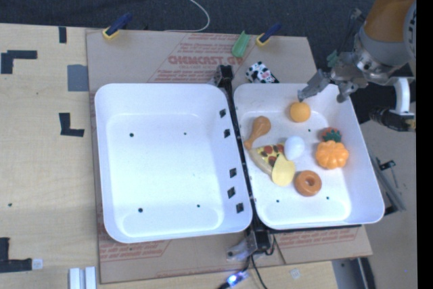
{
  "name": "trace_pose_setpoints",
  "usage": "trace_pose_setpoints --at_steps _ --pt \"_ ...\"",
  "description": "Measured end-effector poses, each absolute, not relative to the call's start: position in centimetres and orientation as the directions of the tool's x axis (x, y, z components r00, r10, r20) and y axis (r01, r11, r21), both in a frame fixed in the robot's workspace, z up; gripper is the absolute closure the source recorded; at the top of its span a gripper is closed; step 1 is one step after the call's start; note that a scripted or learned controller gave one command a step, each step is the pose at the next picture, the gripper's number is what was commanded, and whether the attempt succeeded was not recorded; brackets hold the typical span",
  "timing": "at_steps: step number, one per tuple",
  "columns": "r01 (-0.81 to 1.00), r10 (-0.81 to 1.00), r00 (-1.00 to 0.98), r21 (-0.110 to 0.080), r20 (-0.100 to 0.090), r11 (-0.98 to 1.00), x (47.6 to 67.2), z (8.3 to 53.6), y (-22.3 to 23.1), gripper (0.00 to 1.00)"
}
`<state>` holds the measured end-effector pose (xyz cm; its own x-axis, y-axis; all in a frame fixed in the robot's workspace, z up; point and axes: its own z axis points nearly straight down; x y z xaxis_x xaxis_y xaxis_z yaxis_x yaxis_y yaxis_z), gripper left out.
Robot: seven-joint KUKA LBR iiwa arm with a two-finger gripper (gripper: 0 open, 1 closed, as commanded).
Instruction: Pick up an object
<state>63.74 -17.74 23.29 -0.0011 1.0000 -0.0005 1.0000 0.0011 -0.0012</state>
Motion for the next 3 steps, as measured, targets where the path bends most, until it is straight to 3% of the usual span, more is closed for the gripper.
trace_pose_setpoints --at_steps 1,2,3 --pt "1.000 1.000 0.000 -0.021 0.006 0.000 55.9 9.8 -13.4 0.00" --pt "1.000 1.000 -0.003 -0.003 0.000 0.003 54.4 8.3 -9.2 0.00" --pt "1.000 1.000 -0.001 0.004 -0.002 0.001 54.6 9.6 -9.4 1.00"
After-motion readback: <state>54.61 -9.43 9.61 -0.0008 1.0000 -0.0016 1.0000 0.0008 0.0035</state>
